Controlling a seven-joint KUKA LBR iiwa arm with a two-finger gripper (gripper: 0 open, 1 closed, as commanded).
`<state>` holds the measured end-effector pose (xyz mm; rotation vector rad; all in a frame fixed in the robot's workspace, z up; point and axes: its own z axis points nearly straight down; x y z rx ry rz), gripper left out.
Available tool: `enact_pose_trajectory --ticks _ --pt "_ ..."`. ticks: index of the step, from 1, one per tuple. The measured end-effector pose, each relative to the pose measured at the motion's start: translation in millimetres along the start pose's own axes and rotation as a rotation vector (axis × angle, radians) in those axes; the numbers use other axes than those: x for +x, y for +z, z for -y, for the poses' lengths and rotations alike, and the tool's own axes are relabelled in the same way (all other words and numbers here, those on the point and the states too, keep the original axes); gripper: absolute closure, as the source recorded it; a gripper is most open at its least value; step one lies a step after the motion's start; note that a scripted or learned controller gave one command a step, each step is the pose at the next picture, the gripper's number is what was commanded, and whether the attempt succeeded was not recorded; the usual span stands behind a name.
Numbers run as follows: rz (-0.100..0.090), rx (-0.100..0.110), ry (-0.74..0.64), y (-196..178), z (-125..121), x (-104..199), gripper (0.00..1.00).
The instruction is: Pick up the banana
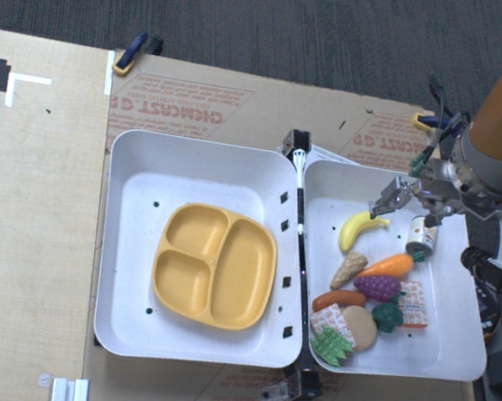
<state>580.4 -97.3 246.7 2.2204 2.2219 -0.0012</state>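
The small yellow curved plastic banana (361, 229) lies in the right-hand shallow white bin (453, 354), toward that bin's 10 o'clock corner, its dark-tipped stem end pointing to about 2 o'clock. At 6 o'clock from it sits a cluster of toy food: a tan bread-like piece (347, 271), an orange carrot (388, 265), a purple bunch of grapes (377, 286) and a red sausage (338, 300). The bread piece lies just beside the banana's lower end; the rest are near but apart from it.

The grey two-finger gripper (408, 208) hangs over the bin at roughly 2 o'clock from the banana, close to its stem end. One dark finger (386, 201) slants down toward the fruit and nothing is visible between the fingers, which look spread apart and released.

The banana is probably light, stiff and smooth, so it may slide or roll under a glancing touch. A hold across the thick middle of the curve, fingers either side of its narrow width, seems safest.

The left bin (120, 250) holds a yellow three-compartment plate (216, 265).
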Motion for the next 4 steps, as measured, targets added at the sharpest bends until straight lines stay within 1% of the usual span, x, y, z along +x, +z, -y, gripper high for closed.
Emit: enact_pose_trajectory --ticks 1,2,3,4 --pt "-0.001 0.001 -0.112 54.8 -27.6 41.0 0.00" --pt "-0.001 0.003 0.205 154.7 -19.6 -0.5 0.00" --pt "-0.001 0.003 0.207 145.1 -19.7 -0.9 1.00" --pt "0.000 0.001 0.216 54.5 -74.3 65.9 1.00"
